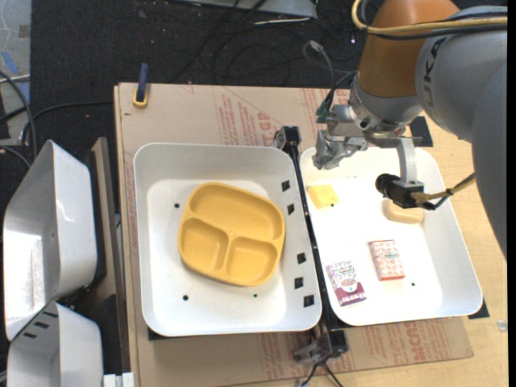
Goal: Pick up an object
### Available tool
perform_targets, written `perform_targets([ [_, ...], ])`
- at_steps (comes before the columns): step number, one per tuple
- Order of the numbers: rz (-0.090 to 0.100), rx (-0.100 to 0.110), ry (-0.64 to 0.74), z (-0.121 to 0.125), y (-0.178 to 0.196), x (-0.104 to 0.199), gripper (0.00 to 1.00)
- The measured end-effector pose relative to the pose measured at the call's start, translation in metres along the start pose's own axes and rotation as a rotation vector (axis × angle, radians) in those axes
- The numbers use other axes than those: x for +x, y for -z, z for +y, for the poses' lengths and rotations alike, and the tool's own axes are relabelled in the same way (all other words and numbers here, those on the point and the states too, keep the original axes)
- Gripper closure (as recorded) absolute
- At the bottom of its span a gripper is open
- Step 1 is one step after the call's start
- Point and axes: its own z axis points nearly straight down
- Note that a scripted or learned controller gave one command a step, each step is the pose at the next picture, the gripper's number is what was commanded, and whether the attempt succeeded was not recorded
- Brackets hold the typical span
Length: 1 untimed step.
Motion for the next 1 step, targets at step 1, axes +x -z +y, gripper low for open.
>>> perform_targets([
  [1,0.000,-0.002,0.001,0.0064,0.0013,0.0573,1.00],
])
